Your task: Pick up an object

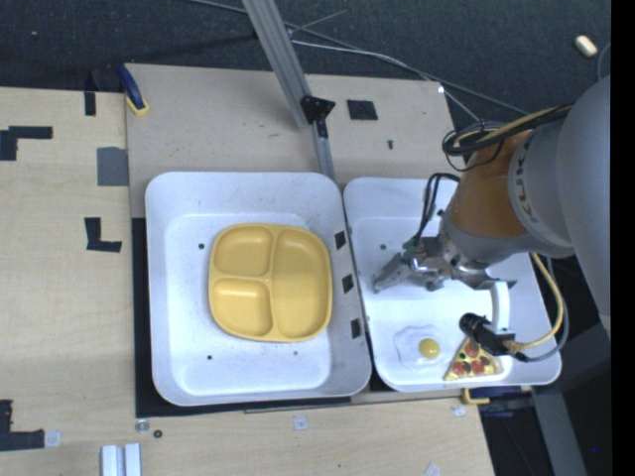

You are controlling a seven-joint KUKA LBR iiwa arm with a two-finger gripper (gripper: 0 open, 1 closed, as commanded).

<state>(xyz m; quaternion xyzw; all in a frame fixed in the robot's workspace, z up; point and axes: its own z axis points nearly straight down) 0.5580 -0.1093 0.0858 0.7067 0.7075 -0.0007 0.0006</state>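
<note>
Arm reaches into the right bin [377, 201] on our wooden bench [228, 117].

We see the claw [389, 274] low over that bin's bare floor; we cannot tell how it is set. A toy fried egg [421, 346] and pizza slice [472, 362] lie near the bin's front edge, touching nothing but white plastic. A yellow divided plate [270, 282] sits in the left bin [169, 296]. Dark carpet [417, 18] lies beyond.

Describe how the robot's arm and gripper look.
The arm is bulky, rounded and grey, with an orange band above the wrist. Black and yellow cables loop around it. The gripper is small, dark grey metal, tapering to thin fingers.
</note>
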